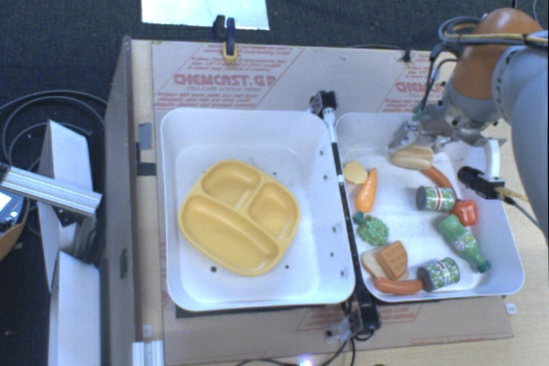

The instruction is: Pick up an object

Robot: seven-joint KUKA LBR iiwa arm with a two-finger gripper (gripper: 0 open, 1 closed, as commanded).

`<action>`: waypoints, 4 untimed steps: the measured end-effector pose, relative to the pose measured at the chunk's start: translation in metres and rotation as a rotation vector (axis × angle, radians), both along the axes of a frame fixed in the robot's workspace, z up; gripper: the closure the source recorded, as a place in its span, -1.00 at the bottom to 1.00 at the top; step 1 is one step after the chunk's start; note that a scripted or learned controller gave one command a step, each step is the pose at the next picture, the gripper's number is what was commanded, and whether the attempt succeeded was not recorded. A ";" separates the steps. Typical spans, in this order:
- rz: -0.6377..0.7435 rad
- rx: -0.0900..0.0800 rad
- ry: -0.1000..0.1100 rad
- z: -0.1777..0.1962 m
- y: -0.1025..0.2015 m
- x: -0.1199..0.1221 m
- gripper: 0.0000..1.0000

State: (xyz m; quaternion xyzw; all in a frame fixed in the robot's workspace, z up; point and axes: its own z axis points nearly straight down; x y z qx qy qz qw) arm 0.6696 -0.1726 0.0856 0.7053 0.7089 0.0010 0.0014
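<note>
- The bench (257,69) carries two shallow white bins side by side, and the divider (341,201) where they meet serves as the landmark here.
- The left bin (184,270), left of the divider, holds a yellow sectioned plate (238,216) lying flat, well apart from the divider.
- The right bin (506,270), right of the divider, holds the small toy foods.
- A carrot (367,189) lies just right of the divider, with a pale round piece (354,173) beside its top, closer to the divider.
- A broccoli piece (372,230) sits below the carrot, near the divider.
- A slice of bread (391,260) and a sausage (398,287) lie at the near end of the divider's right side, with a green can (439,273) just beyond them.
- A second can (436,199), a red pepper (465,213) and a green bottle (463,242) lie farther right of the divider.
- A bread roll (413,157) lies toward the far end, right of the divider, with a second sausage (438,177) beside it.
- The gripper (412,135) hangs just above the bread roll at the far part of the right bin; I cannot tell how the fingers are set, and nothing is seen held.
</note>
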 end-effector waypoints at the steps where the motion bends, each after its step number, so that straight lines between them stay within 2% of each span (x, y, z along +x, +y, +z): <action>1: 0.000 0.000 0.001 -0.001 0.024 -0.011 -1.00; 2: -0.003 -0.002 -0.003 0.078 -0.008 0.000 -1.00; 3: -0.002 -0.001 -0.001 0.010 -0.011 -0.013 -1.00; 4: -0.004 -0.001 -0.005 0.002 -0.006 -0.046 -1.00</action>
